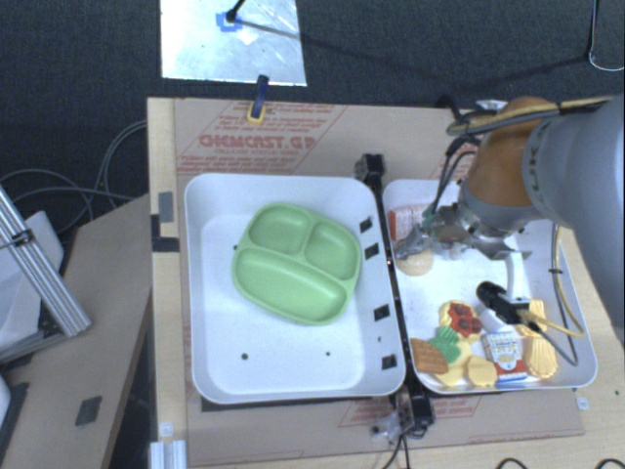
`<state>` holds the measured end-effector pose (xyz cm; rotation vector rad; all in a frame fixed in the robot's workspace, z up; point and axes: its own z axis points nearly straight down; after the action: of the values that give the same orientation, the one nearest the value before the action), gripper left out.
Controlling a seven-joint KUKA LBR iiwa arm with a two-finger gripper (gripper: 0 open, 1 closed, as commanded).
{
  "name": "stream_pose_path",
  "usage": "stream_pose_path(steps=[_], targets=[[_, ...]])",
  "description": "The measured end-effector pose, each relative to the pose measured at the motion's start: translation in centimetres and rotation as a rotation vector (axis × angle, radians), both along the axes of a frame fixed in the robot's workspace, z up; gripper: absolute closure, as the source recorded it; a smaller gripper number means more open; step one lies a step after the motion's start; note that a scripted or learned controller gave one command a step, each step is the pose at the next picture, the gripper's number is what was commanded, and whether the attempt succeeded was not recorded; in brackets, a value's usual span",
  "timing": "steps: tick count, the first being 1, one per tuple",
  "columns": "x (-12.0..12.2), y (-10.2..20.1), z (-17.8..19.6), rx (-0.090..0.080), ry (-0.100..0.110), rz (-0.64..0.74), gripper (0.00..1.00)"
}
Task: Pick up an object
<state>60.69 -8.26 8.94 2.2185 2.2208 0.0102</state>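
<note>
Seeing the claw (422, 234) low in the right bin (444, 291), tucked near the wall shared with the left bin (293, 360). Can't tell whether spread or pressed together, too muddled from this angle to call, and nothing visibly pinched.

Closest candidate: a pale round piece (415, 262), just beside the claw on the side toward the view's bottom edge. Maybe touching, hard to say. Roundish, so no real long axis to line up with. Probably just needs a short shift that way and a drop, but guessing here. Only one arm, so no question of which is nearer.

Also a red-and-white packet (397, 225) right beside the claw, on the side facing the shared wall. Looks to be lying flat on the bin floor, so likely a harder grab.

Well apart from the claw, toward the bin's far end: a heap of toy food (469, 345) — yellow bits, a red bit, a green leafy piece (447, 342), a small carton (503, 350), all jammed together and touching. Risky spot for a clean pinch, probably.

Past the shared wall from the claw, in the left bin: a green divided plate (298, 262), three compartments, all bare. Wide and flat — not the pick to bet on.
</note>
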Motion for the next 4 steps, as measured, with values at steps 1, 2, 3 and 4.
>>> stream_pose_path(steps=[1, 2, 3, 4], targets=[[0.4, 0.0, 1.5, -0.002, -0.014, 0.001, 1.0], [1.2, -0.1, 6.1, -0.003, 0.0, 0.003, 1.0], [0.9, -0.2, 12.5, -0.004, -0.002, 0.004, 1.0], [1.0, -0.2, 13.6, -0.003, 0.003, 0.004, 1.0]])
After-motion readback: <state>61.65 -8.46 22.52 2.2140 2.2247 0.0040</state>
